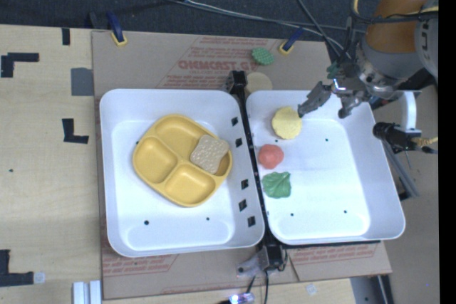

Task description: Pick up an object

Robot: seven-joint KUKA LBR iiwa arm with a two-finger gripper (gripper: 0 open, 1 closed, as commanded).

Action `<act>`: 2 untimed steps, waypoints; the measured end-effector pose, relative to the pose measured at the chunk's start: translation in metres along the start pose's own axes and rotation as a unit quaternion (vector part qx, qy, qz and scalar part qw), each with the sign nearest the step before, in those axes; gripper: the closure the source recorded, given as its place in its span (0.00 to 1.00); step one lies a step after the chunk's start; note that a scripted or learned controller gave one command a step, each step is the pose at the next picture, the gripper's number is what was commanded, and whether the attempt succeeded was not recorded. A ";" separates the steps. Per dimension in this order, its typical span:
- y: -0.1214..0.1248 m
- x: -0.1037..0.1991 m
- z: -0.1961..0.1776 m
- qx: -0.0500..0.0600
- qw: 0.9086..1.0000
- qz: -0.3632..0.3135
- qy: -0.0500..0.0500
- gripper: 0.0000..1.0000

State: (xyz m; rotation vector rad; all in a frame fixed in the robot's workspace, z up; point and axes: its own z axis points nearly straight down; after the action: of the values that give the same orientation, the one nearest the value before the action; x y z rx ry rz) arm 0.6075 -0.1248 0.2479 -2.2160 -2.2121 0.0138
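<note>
In the right bin lie three small objects along its left side: a pale yellow round piece, a red round piece below it, and a green leafy piece lowest. My gripper hangs over the bin's upper part, just right of the yellow piece, open, with nothing between its fingers. A yellow divided plate in the left bin carries a tan cracker in its right compartment.
A small green object and a tan disc lie on the cardboard beyond the bins. Blue-and-yellow clamps hold the cardboard's far edge. Cables cross the dark floor behind. The right bin's centre and right side are bare white.
</note>
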 end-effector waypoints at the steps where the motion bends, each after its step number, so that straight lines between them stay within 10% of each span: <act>1: 0.002 0.000 -0.007 -0.006 1.000 -0.002 -0.001 0.00; 2: -0.004 -0.003 0.054 -0.003 1.000 -0.001 -0.001 0.00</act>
State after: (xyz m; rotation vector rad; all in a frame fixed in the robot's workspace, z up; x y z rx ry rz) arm 0.6022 -0.1282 0.1936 -2.2179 -2.2186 0.0084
